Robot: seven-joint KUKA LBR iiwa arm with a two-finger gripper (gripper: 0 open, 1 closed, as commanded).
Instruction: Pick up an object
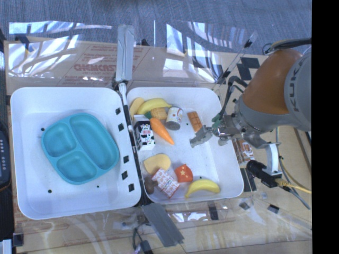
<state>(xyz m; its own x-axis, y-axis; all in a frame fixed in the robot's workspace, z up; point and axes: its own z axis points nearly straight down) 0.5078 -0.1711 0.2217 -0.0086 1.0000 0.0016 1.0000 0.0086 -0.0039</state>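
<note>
The right bin (225,165) holds several toy foods. A banana (153,106) lies at the back, with an orange carrot (162,132), a small can (173,118) and a brown bar (195,121) near it. A black-and-white carton (144,134) stands by the left wall. Toward the front are a yellow wedge (157,163), a red piece (184,173), a patterned packet (166,183) and a second banana (203,187). My gripper (203,137) hangs over bare bin floor right of the carrot, just below the brown bar, with nothing seen in it.
The left bin (26,189) holds a blue divided plate (79,147). A grey divider bar (125,54) rises between the bins at the back. The arm (275,97) reaches in over the right bin's right wall, with cables and a bracket (267,165) beside it.
</note>
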